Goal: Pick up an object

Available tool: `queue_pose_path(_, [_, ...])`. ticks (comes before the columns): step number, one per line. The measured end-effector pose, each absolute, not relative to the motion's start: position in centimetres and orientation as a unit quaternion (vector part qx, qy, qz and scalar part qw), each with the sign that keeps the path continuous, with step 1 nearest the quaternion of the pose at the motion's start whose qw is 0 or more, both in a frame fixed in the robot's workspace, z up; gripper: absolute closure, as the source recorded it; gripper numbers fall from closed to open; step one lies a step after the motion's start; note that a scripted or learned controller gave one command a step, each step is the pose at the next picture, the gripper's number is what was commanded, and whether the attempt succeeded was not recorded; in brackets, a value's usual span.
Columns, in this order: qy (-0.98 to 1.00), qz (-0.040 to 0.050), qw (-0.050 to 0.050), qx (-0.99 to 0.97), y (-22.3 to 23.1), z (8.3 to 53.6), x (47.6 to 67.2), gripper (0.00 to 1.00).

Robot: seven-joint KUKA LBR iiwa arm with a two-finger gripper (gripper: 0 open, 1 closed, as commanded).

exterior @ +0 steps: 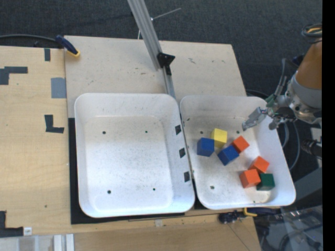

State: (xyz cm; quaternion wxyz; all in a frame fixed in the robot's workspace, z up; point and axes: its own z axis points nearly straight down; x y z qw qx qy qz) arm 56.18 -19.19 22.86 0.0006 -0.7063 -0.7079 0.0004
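End effector: the end effector [260,118] hangs over the right bin's upper right part, its grey fingers spread apart with nothing between them.
Blocks: small matte cubes lie below it; yellow cube [220,136], two blue cubes [205,147] [228,155], three orange cubes [241,144] [259,164] [249,178], and a green cube [266,181] beside the last.
Right bin: the right bin [209,190], shallow white plastic with rounded corners, holds all the cubes.
Left bin: the left bin [125,156] is the same speckled white tray.
Tabletop: pale wood tabletop [31,140].

Arm [309,82] at right, jaws spread, nothing held.
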Motion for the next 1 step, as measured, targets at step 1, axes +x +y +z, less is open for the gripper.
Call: queue_pose_path(1, [-0.708,0.0003,0.001,-0.706,-19.2,22.86,56.18,0.0])
